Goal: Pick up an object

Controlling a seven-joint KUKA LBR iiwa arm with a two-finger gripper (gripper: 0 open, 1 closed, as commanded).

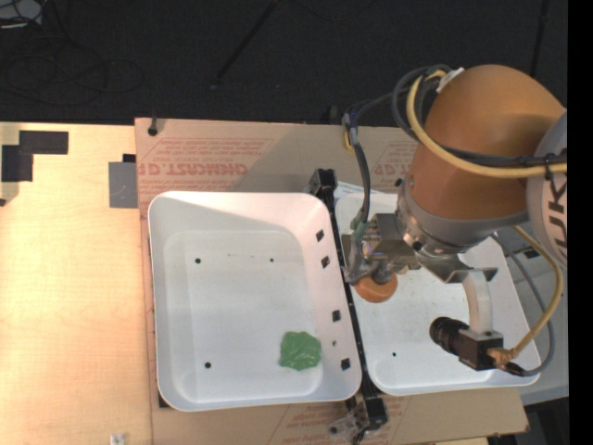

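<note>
Gripper [375, 269] low in right bin [435, 378], near divider edge, beneath arm's orange wrist band [482, 137]. Orange round object [375, 289] directly below gripper, touching or nearly touching; contact hidden by wrist hardware. Cannot tell gripper state. No clear long axis on orange object. Green lump [300, 350] lies in left bin [185, 248], well apart, lower-left of gripper. Orange object far nearer candidate; judgement: straight descent or closing suffices.

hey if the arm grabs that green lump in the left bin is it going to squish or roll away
The green lump looks crumpled and uneven, so it is probably soft and would give under a squeeze. Its irregular, flattish outline suggests it would stay put or slide rather than roll. It seems small and light, so a nudge might scoot it across the smooth left bin.
</note>
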